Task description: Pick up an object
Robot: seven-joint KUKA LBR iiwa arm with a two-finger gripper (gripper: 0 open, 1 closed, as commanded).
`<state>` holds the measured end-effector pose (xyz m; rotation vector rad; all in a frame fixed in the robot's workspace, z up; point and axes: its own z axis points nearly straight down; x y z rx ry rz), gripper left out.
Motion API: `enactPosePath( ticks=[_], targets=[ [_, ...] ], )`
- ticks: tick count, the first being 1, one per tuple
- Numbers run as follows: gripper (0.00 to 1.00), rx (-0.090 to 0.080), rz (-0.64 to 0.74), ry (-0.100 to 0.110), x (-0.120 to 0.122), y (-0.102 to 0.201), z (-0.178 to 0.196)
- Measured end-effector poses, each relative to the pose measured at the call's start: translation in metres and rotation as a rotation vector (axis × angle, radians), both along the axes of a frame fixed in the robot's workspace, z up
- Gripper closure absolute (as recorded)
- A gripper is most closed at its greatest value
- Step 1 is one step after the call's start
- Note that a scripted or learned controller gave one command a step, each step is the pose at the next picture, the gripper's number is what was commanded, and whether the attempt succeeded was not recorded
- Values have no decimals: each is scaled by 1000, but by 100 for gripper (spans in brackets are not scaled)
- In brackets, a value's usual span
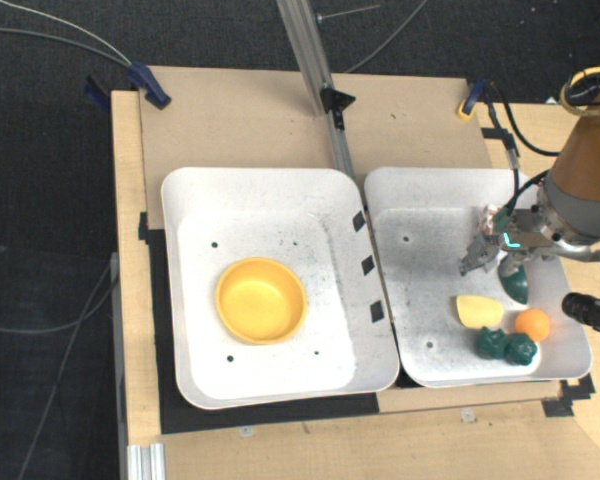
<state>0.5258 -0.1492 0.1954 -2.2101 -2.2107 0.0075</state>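
Camera view: yellow wedge [478, 311] lies long axis left-right; end effector [492, 256] state unclear

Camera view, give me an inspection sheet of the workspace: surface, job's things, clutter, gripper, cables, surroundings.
Surface: tan bench bearing left white bin and right white bin, side by side.
Job's things: yellow bowl upright in the left bin; in the right bin's near right corner, yellow piece, orange ball, dark green object, clustered.
Clutter: nothing seen.
Gripper: gripper over the right bin, above the cluster; nothing visible between its fingers.
Cables: thin cables on the dark floor; a black cable runs to the arm.
Surroundings: dark carpet; metal pole at top; blue clamp.
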Motion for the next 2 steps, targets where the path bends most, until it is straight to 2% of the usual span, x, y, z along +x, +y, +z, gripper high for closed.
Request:
enactPosePath(
  ticks=[1, 2],
  targets=[
    [0, -1, 1, -6, 1, 0, 3],
    [0, 0, -2, 0, -9, 0, -45]
  ],
)
